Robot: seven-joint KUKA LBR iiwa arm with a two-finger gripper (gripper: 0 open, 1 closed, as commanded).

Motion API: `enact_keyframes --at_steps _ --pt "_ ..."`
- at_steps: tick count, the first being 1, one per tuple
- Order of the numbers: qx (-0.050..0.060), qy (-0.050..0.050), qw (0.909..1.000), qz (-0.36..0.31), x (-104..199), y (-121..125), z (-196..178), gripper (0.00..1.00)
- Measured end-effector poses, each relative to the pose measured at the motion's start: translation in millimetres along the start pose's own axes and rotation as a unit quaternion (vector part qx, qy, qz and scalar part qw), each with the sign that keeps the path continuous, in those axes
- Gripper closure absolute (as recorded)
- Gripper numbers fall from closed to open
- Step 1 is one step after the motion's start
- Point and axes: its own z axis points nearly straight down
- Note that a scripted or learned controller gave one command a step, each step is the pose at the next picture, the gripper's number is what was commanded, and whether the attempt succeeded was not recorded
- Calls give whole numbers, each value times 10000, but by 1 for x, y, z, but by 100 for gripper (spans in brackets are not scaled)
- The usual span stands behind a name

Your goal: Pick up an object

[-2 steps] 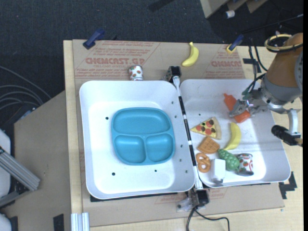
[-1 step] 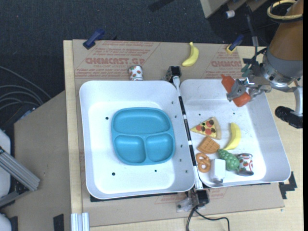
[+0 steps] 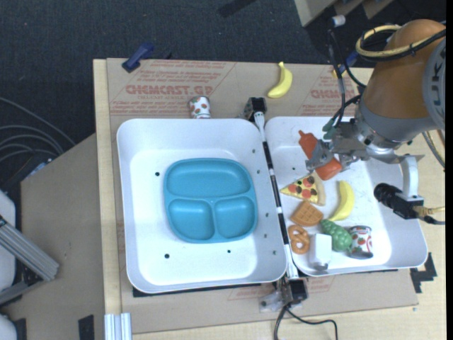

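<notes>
My gripper (image 3: 327, 158) hangs low over the upper middle of the right bin (image 3: 396, 250). Its dark fingers sit around a red-orange toy (image 3: 328, 168). A second red piece (image 3: 308, 143) lies just to its upper left. Below the gripper lie a pizza slice (image 3: 304, 188), a yellow banana (image 3: 345, 200), an orange waffle-like piece (image 3: 306, 213), a pretzel (image 3: 299, 239), a green toy (image 3: 337, 234), a small red and white can (image 3: 362, 241) and a white block (image 3: 323, 247).
The left bin (image 3: 141, 154) holds a blue three-compartment plate (image 3: 210, 198). On the cardboard behind the bins lie another banana (image 3: 281, 82) and a small patterned cup (image 3: 200, 106). Black clamps (image 3: 256, 109) join the bins. The arm's orange band (image 3: 403, 76) fills the upper right.
</notes>
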Motion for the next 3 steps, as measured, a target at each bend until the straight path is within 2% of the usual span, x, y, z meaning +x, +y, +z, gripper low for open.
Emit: enact_keyframes --at_steps 1,2,3 --pt "4 0 10000 2 42 -41 -34 100" --pt "7 -2 10000 1 84 -79 -45 100" --pt "7 -5 10000 1 126 -79 -40 100"
